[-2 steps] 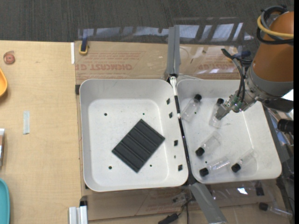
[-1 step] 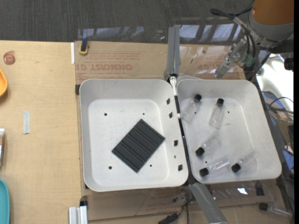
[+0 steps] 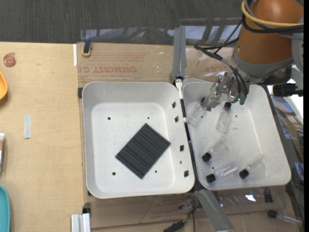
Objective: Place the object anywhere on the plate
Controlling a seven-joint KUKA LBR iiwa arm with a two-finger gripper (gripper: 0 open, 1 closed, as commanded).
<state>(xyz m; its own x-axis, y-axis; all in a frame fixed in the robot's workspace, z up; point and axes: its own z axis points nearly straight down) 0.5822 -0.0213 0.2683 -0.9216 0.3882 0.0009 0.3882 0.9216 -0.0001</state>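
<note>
Well, from my seat at the remote console I saw the arm (image 3: 270, 30) reaching in from the right, its orange band uppermost, with the gripper (image 3: 223, 93) low over the far part of the right bin (image 3: 275, 144); whether the fingers were open or shut I could not tell, since cables and the wrist crowded them, and I could make out nothing held between them. The left bin (image 3: 96, 110) carried a dark ribbed rectangular plate (image 3: 143, 150), lying flat and turned at a slant near the bin's middle. In the right bin lay several clear plastic tubes with black caps (hard to count against the white floor): one clear tube (image 3: 223, 121) just below the gripper, another clear piece (image 3: 195, 114) near the bin's left wall, and three capped ones (image 3: 227, 170) near the front edge. Both bins sat side by side on cardboard (image 3: 130, 64) over the bench (image 3: 43, 91), touching along their shared wall.
</note>
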